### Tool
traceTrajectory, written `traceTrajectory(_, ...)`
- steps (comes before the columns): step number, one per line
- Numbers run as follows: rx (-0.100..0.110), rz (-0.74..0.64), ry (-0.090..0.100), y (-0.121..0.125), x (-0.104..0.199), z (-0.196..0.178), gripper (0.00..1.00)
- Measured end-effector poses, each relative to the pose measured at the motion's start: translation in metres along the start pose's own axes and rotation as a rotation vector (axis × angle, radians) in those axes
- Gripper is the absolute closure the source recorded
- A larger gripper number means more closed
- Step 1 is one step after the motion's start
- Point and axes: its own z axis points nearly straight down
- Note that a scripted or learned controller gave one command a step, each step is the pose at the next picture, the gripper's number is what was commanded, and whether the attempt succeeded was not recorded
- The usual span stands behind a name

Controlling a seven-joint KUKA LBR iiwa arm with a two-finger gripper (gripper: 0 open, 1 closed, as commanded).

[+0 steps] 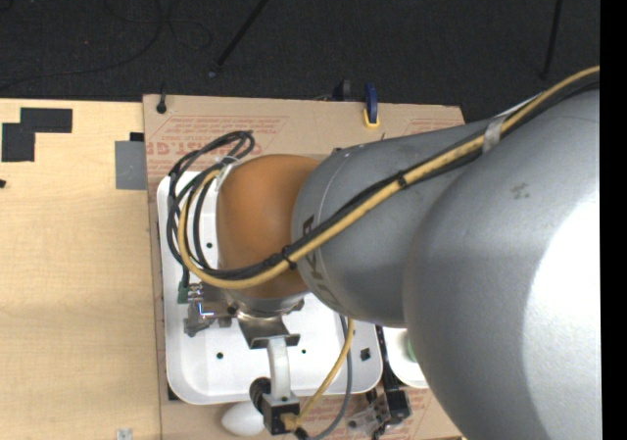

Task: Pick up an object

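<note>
A: Our pale wood tabletop [69,271] carries the left white bin [201,379]; the arm [392,222] covers most of it.

B: We can't tell the end effector's state. A white object [238,419] lies at the bin's near edge; let's approach slowly.

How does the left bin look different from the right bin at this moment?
The left bin shows much of its white floor and rim, while the right bin shows just a small white patch beside the arm. The arm's orange band hangs over the left bin; the grey body covers the right bin. Both are white.
</note>
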Motion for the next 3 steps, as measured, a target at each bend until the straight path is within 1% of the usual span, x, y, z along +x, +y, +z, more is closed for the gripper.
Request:
traceTrajectory(1, -0.018, 0.004, 0.004, 0.007, -0.001, 0.081, 0.00)
traceTrajectory(2, -0.024, 0.002, 0.011, 0.020, -0.014, -0.001, 0.00)
traceTrajectory(3, -0.020, 0.002, 0.005, 0.064, 0.000, 0.079, 0.00)
